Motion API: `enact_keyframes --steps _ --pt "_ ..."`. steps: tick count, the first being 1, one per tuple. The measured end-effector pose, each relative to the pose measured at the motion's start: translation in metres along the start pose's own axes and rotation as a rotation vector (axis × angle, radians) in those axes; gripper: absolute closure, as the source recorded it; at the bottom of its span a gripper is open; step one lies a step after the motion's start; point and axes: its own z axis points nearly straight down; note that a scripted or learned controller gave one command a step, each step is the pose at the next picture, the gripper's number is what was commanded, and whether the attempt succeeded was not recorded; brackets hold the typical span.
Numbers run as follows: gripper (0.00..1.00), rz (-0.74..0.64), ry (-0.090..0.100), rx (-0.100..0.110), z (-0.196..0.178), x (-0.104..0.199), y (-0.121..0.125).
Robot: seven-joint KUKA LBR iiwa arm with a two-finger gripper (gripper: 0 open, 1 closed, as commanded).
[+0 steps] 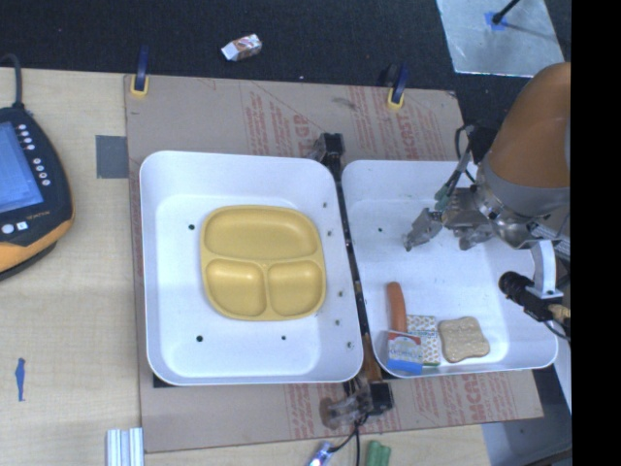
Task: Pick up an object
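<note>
Your gripper [444,231] is hanging over the right bin [374,187], fingers open and holding nothing. A hot dog [396,305] is lying near the bin's front edge.

Bench bg: brown cardboard sheet [291,115] under both bins, held by two yellow/blue clamps at far edge, one at left corner [141,76], one further right [396,87]. Teach pendant [27,197] w/ orange trim sits on wood benchtop at left edge, screen lit blue. Grey tape patch [112,155] btwn pendant and cardboard. Crumpled wrapper [242,48] on dark floor beyond bench. Blue mark [20,377] near left corner. Small metal bracket [125,446] at near edge.
</note>
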Motion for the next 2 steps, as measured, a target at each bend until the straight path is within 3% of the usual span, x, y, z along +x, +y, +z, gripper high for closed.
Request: enact_keyframes --steps 1,2 --pt "0.00 -0.001 0.000 0.003 0.085 0.010 -0.033" --pt "1.00 -0.004 -0.003 0.000 0.073 0.009 -0.032"
